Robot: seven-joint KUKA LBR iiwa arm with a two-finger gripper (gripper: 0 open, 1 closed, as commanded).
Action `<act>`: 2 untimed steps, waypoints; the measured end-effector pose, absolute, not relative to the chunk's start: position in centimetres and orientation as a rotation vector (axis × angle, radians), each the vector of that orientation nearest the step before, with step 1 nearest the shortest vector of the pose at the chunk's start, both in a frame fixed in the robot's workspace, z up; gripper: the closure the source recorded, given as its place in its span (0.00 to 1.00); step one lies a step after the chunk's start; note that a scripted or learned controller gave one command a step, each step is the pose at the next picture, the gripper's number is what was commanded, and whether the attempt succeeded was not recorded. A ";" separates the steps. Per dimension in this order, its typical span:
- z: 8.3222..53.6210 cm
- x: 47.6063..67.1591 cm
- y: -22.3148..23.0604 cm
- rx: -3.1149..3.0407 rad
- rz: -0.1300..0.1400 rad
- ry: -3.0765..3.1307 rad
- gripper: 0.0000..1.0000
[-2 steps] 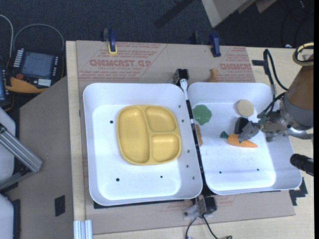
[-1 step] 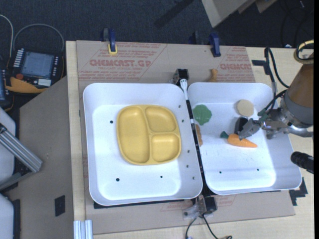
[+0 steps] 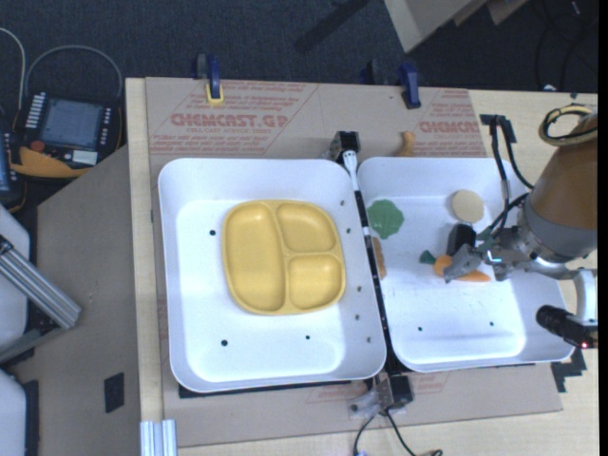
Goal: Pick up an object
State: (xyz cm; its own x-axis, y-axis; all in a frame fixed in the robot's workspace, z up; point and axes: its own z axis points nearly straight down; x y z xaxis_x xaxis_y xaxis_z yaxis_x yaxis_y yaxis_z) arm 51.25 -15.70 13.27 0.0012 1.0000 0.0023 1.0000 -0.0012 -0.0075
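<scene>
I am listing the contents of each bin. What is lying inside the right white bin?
The right bin holds a green piece, a round beige piece and an orange piece under the tool. The tool and arm cover part of the floor there.

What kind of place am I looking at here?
Probably a robotics lab test bench: a robot arm reaches over two white bins clamped on a board, with a control pendant on the floor nearby.

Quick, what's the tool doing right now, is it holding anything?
Tool: down in the right bin at the orange piece; open or shut cannot be told, nor whether it holds anything.
</scene>
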 end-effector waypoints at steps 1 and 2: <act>8.3 51.2 -15.6 -2.221 0.002 -2.217 0.00; 9.5 51.3 -15.7 -2.225 -0.001 -2.221 1.00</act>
State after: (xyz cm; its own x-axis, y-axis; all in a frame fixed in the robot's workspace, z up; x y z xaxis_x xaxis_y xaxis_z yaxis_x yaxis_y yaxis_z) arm 51.30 -15.70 9.50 0.0017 1.0000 -0.0013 1.0000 -0.0017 0.0019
